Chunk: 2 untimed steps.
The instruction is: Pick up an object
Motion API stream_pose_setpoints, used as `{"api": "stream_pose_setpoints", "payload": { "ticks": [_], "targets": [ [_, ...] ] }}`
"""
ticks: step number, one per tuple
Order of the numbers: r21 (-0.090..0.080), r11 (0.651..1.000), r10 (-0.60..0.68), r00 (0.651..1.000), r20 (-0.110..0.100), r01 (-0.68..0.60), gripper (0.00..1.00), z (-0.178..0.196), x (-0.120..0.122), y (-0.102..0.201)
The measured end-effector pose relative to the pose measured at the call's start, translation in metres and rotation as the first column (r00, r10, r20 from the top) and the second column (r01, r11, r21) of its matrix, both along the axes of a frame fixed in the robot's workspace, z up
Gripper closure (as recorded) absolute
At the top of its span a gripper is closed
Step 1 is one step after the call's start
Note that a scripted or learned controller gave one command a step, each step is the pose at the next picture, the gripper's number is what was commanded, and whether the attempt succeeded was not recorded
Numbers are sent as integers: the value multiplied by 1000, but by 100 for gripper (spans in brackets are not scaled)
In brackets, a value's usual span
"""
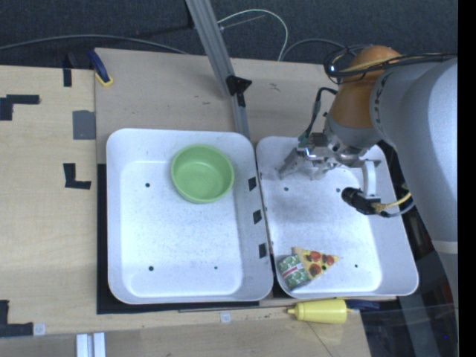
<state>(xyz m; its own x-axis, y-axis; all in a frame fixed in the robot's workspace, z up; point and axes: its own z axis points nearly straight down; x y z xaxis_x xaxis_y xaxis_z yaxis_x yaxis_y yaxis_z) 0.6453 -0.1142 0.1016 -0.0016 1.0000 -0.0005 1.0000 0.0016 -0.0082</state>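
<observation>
Green bowl (202, 173) sits at eleven o'clock in the left bin (134, 274). In the right bin (394, 274), a pizza-slice toy (316, 260) lies at six o'clock. The gripper (306, 163) hovers at twelve, fingers spread, holding nothing.

Both bins (134, 274) look like glossy speckled white plastic. The green bowl (202, 173) seems smooth matt plastic. The bench (44, 222) is pale wood; the arm (428, 125) has a smooth grey shell.

Blue-handled clamp (99, 67) on bench (44, 199); metal pole (212, 39).
</observation>
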Motion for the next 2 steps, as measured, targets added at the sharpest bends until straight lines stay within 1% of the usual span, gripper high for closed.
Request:
{"api": "stream_pose_setpoints", "payload": {
  "ticks": [1,2],
  "targets": [
    [0,1000,2,1000,6,-2,100,14,2,1],
    [0,1000,-1,1000,11,1,100,67,-7,-2]
  ]
}}
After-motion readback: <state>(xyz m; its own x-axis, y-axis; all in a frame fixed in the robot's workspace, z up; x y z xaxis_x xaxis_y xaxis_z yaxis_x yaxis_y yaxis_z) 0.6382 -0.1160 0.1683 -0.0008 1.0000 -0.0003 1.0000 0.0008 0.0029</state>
